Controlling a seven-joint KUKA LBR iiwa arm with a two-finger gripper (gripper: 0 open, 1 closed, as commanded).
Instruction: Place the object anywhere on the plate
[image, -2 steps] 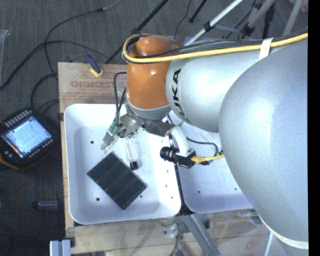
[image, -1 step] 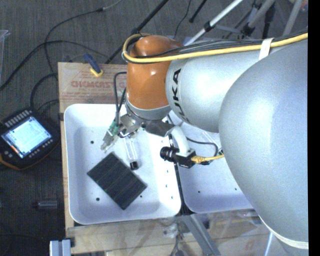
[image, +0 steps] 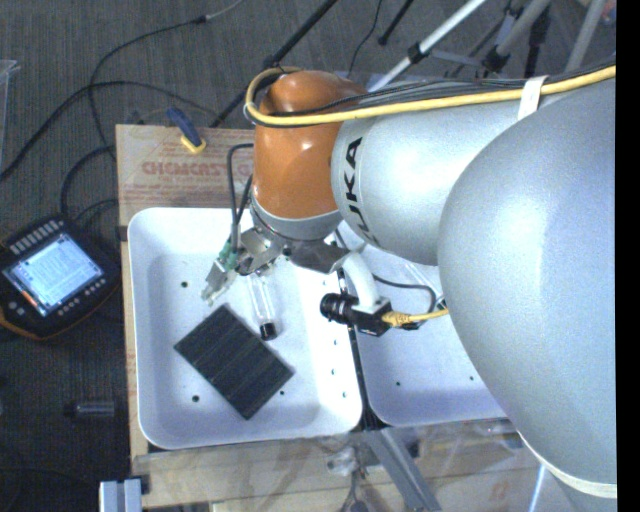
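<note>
From the camera above the bench we look down on the left bin (image: 160, 420) and part of the right bin (image: 430, 400), with the grey arm (image: 480, 200) and its orange band (image: 295, 140) covering much of the upper right. The gripper (image: 240, 285) hangs over the upper middle of the left bin; we see one pale finger slanting down to the left and a clear, tube-like finger with a dark tip pointing down toward the dark square, and these stand apart with only white bin floor visible between them, so we judge the pincer to be spread and carrying nothing. The plate (image: 235, 360), as we read it, is the dark ribbed square lying flat on the floor of the left bin, turned like a diamond, just below the fingertips. Which item is the object to be placed we cannot tell: nothing sits on the plate, and nothing we can identify lies on the bin floor beside it. We judge that the task is not yet done, with the grasp and the placing both still ahead. A handheld control pendant (image: 50, 275) lies on the floor well to the left of the bench.
</note>
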